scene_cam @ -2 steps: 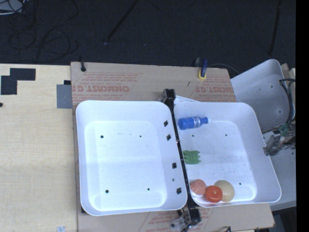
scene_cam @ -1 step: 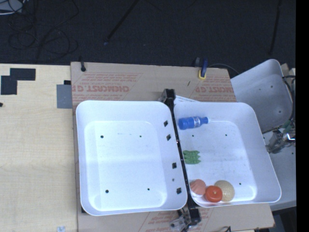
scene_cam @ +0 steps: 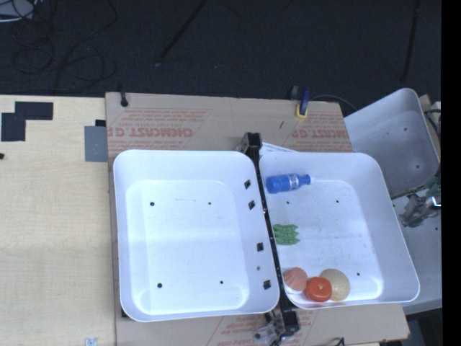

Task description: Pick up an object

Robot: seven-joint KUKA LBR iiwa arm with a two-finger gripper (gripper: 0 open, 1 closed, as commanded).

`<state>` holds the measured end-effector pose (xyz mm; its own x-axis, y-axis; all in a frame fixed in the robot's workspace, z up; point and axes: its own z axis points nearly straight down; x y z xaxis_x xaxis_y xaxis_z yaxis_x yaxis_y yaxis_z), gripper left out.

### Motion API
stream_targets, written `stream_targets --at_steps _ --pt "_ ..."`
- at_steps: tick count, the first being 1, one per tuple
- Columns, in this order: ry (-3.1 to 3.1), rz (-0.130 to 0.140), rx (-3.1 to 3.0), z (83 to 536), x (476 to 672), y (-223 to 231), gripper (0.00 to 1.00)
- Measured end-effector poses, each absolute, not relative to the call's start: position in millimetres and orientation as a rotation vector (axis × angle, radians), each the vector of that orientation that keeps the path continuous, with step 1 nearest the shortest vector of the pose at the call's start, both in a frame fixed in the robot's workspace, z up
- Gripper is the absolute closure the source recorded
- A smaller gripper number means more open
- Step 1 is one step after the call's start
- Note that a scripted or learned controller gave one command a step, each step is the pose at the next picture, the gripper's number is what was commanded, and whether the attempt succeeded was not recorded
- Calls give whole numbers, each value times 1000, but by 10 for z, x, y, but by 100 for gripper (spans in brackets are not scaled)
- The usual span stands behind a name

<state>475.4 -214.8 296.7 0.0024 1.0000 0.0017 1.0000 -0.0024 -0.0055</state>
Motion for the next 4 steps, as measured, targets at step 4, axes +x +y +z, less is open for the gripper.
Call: stream_targets --at_steps 4 --pt "-2219 11 -2204 3330 4745 -2168 100"
